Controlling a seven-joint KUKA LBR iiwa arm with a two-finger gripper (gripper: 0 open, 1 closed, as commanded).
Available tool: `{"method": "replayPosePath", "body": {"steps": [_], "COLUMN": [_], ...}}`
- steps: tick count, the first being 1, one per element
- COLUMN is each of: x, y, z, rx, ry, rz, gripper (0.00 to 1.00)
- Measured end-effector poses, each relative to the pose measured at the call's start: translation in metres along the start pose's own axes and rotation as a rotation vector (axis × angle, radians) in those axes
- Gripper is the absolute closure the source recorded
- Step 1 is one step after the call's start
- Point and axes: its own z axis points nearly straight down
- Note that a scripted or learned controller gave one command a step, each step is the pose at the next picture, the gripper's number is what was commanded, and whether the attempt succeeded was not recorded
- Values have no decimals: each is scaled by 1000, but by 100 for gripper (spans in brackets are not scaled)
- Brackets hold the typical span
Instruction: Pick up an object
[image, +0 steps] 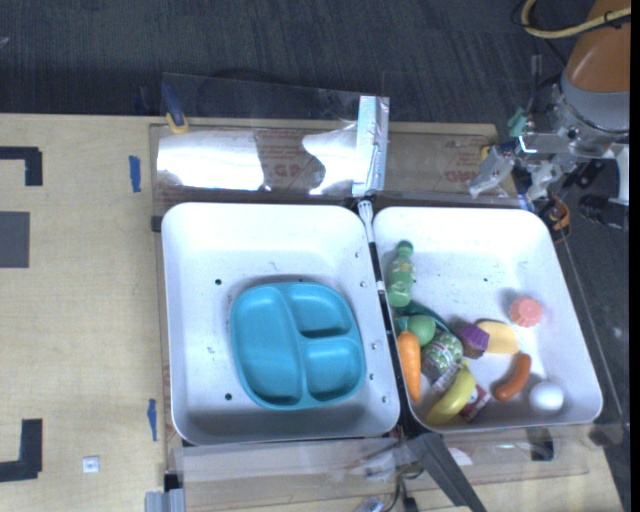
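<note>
Grey metal and an orange band mark the arm at the far right corner, its gripper (520, 165) poised outside the right bin (470, 235), above its back rim; I cannot tell its state from this angle. Nothing is between it and the toys, which sit well apart from it, crowded toward the bin's near side: a carrot (409, 366), a banana (452, 396), a sausage (512, 377), a white egg (547, 397), a pink ball (526, 311) and a green bottle (401, 272) by the divider. The pink ball looks the best target, standing clear of its neighbours; come down square over it. The left bin (200, 250) holds a blue tray (297, 343)
</note>
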Motion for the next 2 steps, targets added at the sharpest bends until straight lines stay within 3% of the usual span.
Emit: {"method": "replayPosePath", "body": {"steps": [1, 2], "x": [39, 39], "y": [-79, -77], "z": [170, 167], "rx": [5, -1], "ry": [0, 0], "rz": [-72, -74], "gripper": [0, 0]}}
